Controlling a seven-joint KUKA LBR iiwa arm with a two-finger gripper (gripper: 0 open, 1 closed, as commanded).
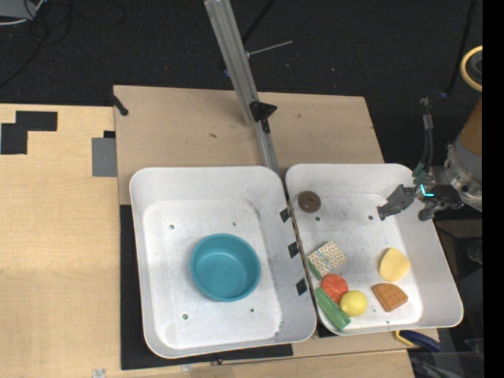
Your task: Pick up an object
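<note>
The right bin (358, 181) holds several small items: a brown round disc (309, 201), a checkered beige block (327, 256), a red ball (334, 285), a small yellow ball (353, 303), a green stick-shaped piece (332, 309), a yellow lump (394, 264) and a brown wedge (389, 296). My gripper (409, 207) hangs over the right bin's upper right edge, above the yellow lump and well right of the disc. It looks open, with nothing between its fingers.
A teal bowl (226, 267) sits in the left bin (157, 195). A slanted metal rail (240, 69) runs from the top down to the gap between the bins. Wooden bench surface lies to the left.
</note>
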